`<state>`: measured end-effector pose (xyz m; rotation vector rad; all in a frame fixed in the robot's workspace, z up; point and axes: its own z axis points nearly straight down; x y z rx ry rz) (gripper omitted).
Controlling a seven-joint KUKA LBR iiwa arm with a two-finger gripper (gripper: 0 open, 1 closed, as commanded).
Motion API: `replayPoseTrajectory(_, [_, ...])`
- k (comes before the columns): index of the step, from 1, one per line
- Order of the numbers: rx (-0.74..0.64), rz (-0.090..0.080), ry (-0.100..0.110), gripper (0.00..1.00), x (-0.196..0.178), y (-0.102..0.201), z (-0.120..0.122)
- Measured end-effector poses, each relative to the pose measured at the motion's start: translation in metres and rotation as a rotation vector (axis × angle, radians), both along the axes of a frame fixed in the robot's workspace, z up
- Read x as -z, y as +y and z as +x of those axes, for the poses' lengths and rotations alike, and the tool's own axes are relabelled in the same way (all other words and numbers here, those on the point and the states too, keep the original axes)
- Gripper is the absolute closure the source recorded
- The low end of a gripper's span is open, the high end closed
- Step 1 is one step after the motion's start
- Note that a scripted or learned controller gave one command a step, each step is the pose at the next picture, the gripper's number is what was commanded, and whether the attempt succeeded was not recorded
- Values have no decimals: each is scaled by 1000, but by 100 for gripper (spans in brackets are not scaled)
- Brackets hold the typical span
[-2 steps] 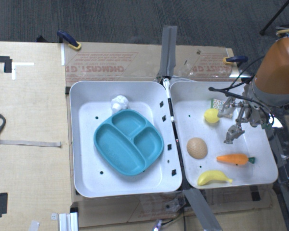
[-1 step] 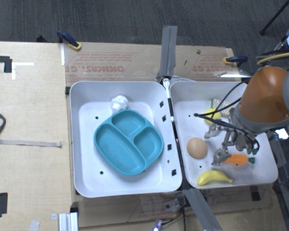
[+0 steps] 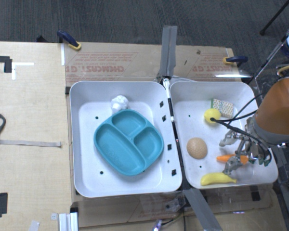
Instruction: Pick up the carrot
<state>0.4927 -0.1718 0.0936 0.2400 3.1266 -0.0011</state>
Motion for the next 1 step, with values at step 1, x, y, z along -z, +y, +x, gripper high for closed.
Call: replayPoseTrajectory(1, [-5,-2,-6,100,-10,1,3])
